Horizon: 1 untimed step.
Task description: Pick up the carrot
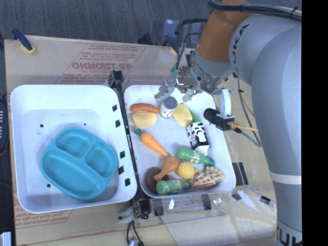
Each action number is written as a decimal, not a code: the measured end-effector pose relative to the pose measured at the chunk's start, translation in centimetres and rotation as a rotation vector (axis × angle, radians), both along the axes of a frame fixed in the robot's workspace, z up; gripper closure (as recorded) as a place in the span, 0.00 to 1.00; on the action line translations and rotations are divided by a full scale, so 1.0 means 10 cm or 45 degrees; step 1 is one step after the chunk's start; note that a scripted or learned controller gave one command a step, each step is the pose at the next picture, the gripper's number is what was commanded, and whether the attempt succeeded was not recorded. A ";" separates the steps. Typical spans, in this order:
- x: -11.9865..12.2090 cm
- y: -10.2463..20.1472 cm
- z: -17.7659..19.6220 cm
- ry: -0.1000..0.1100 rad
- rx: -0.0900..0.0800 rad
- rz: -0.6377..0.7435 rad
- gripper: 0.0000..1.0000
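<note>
Green bottle (171, 187) at right bin's (223, 142) front edge; carrot (152, 143) mid-bin, well apart from gripper (177, 88) at back, fingers spread, holding nothing.

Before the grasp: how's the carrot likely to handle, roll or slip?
The carrot looks like a smooth, rigid plastic toy, so probably light and somewhat slippery. Its round, tapered body lies flat on the right bin floor, so a nudge may roll or pivot it. Squeezing near the thin tip could squirt it out.
</note>
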State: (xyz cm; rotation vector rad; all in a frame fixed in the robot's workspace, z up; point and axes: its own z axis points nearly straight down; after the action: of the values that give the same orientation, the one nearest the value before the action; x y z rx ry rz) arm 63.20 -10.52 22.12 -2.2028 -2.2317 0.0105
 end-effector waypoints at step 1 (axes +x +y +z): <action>-0.57 -0.08 -1.29 0.018 0.003 0.133 0.00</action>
State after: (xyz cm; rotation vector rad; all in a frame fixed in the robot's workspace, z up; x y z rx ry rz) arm 57.52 -11.27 9.21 -2.0753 -2.3356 0.0240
